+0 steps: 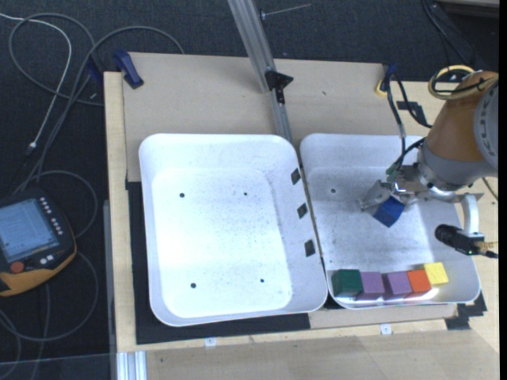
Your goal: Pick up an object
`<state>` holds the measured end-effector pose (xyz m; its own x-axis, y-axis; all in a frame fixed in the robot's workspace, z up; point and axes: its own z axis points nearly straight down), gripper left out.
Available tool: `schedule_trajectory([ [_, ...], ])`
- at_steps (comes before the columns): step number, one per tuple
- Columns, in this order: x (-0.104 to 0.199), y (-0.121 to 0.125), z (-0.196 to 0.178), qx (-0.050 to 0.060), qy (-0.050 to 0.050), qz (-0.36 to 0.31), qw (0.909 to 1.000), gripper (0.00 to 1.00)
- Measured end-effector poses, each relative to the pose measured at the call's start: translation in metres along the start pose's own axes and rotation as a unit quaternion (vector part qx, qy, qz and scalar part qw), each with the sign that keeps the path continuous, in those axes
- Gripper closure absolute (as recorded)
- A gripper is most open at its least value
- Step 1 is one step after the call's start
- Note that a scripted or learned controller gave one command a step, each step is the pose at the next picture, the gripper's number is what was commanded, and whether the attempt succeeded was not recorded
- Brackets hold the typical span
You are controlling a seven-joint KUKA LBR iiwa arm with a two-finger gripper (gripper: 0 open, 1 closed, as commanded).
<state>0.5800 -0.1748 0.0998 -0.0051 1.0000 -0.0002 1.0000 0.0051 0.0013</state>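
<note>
1. Two shallow white bins sit side by side on a pale wooden desk (206,93); the left bin (158,157) has speckled grey marks and a few dark dots on its floor, and the right bin (341,236) shows the same speckling.
2. A black mat (141,291) lies under the bins, showing along the left and near edges.
3. Blue clamps (127,68) grip the far edge of the desk at its left and right corners.
4. A grey metal rail (249,30) runs at a slant from the top of the view down to the gap between the bins.
5. The floor around the desk is dark carpet (47,133), with thin cables (47,46) looping over it at the left.
6. A handheld control pendant (32,240) with a screen and orange casing lies on the floor at the left.
7. The gripper (388,200) hangs over the middle of the right bin, clenched around a blue block (388,211) that sits tilted between its fingers.
8. Along the near wall of the right bin lies a row of blocks touching one another: green (346,282), purple (371,283), a lighter purple (396,283), orange (419,280) and yellow (436,273).
</note>
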Motion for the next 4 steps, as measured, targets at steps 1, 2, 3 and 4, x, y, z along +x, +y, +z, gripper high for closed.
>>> schedule_trajectory([
  [1, -0.002, 0.000, -0.011, -0.001, 0.000, 0.001, 1.0000, 1.00],
  [2, 0.093, 0.036, -0.030, -0.001, 0.002, -0.002, 1.0000, 1.00],
  [3, 0.190, 0.065, -0.104, -0.004, 0.001, -0.002, 1.0000, 1.00],
  [4, 0.185, 0.063, -0.111, 0.000, 0.000, 0.001, 1.0000, 1.00],
])
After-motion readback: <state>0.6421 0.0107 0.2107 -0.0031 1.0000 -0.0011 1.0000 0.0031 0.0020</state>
